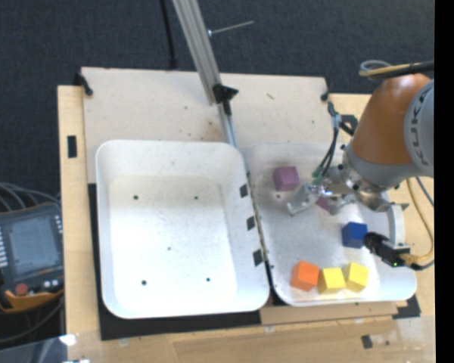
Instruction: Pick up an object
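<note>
Showing "KU" on arm

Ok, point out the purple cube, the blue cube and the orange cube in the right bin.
purple cube (286,178), camera view, centre of its top face.
blue cube (354,234), camera view, middle of its top face.
orange cube (305,275), camera view, middle of its top face.

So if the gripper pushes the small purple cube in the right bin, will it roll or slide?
The small purple cube has flat faces, so it would probably slide rather than roll. It looks rigid and probably light. The right bin floor looks smooth, so the cube may skid away from the gripper.
</note>
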Controlling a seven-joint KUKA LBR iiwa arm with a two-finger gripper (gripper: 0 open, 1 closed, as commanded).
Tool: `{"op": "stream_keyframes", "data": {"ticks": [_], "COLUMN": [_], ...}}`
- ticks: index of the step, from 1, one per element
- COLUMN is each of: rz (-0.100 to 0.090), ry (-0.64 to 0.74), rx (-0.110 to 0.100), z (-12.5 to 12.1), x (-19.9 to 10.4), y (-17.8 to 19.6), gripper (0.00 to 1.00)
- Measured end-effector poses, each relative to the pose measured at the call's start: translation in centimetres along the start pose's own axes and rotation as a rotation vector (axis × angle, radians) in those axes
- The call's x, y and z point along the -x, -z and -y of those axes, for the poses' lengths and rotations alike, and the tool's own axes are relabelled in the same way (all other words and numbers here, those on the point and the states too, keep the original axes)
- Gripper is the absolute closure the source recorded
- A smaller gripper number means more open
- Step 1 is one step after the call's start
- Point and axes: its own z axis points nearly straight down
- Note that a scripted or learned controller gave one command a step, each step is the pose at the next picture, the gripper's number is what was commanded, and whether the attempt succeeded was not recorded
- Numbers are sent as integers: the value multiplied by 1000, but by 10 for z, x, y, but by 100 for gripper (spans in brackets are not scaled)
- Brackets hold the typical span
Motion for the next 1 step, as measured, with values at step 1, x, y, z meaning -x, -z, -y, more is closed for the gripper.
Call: {"op": "stream_keyframes", "data": {"ticks": [1], "rz": [-1], "ry": [0], "rx": [-2], "z": [2], "x": [-5], "y": [-61], "gripper": [0]}}
